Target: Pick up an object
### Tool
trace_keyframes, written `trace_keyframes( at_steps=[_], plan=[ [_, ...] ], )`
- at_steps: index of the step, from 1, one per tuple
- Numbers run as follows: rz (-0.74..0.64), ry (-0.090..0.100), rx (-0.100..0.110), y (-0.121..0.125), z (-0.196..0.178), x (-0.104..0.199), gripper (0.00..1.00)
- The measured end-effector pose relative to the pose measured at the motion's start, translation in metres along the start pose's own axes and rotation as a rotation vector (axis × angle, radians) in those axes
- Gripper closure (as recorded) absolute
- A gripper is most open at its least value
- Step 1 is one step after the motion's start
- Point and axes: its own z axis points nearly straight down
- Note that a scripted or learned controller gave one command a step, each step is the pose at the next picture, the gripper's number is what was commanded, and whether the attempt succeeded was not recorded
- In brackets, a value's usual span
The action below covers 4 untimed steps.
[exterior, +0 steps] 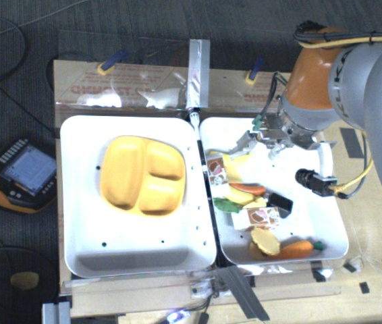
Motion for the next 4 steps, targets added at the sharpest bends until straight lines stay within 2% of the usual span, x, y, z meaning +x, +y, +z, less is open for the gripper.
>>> trace_keyframes(
  at_steps=[1,2,3,4],
  plan=[
    [-0.059,-0.008,-0.008,0.015,0.086,-0.019,0.00],
    [-0.060,-0.004,-0.004,0.015,0.079,-0.016,1.00],
    [-0.060,-0.006,-0.004,0.015,0.078,-0.017,0.00],
    [-0.208,-0.006,-0.014,0.005,0.093,-0.028,0.00]
  ],
)
